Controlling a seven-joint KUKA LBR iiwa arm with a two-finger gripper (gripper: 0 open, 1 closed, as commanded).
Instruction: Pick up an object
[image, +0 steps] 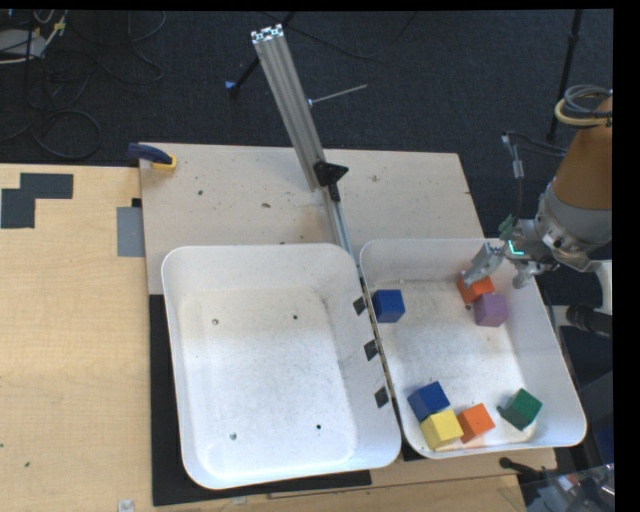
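Sitting along the right bin's (560, 345) near edge are smooth, hard-edged cubes: yellow block (441, 429), orange block (476, 421), blue block (429, 398) and green block (521, 408). Farther back, a second blue cube (388, 305) rests by the bin's left wall. At the far right corner the gripper (478, 277) touches a red-orange block (477, 288) beside a purple block (490, 310); its grasp cannot be made out.

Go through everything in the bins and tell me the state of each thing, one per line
Hand: low over the right white bin, at the orange block.
Purple cube: resting, touching that orange block.
Blue cube: resting alone by the divider.
Second blue cube, yellow cube, orange cube: clustered.
Green cube: resting, tilted.
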